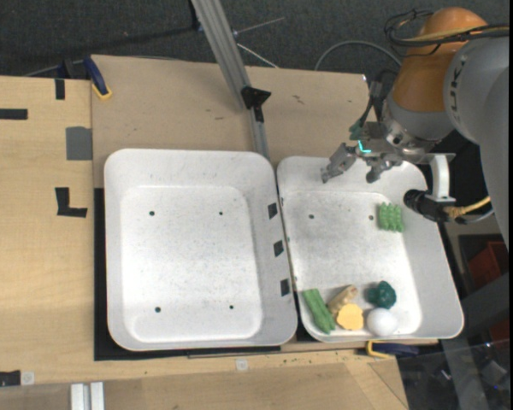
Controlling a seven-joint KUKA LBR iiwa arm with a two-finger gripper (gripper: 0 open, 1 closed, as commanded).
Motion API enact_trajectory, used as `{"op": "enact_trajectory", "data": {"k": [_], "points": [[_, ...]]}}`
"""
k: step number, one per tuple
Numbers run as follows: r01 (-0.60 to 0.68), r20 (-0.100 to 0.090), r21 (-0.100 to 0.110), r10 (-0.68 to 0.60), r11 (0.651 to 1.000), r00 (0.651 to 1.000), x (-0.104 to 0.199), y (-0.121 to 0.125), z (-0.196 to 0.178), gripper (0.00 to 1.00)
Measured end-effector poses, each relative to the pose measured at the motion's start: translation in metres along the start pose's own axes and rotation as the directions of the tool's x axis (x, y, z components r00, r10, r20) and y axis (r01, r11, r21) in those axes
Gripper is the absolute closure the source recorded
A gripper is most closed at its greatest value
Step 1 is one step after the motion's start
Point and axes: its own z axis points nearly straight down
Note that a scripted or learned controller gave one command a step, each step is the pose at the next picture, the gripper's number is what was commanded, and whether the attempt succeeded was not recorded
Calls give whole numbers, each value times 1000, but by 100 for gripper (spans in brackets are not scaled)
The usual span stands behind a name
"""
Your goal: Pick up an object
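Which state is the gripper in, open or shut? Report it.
Open. The gripper hangs over the far edge of the right bin, its two fingers spread apart with only bare bin between them.

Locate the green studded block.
The green studded block lies alone near the right wall of the right bin, below the pincer and above the corner cluster.

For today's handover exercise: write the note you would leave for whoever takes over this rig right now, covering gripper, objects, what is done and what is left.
Gripper: open, holding nothing, above the far edge of the right bin.
Objects, all in the right bin: green block by the right wall; green stick, tan piece, yellow piece, white ball and dark green object clustered at the near end.
Done: nothing picked.
Left: descend, grasp one, lift.
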Motion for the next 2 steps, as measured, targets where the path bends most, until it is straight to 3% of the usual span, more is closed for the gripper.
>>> {"op": "enact_trajectory", "data": {"k": [1,2], "points": [[1,1,-5,-1,1000,1000,0,1,-3,0],[1,2,-1,-1,1000,1000,5,4,42,0]]}}
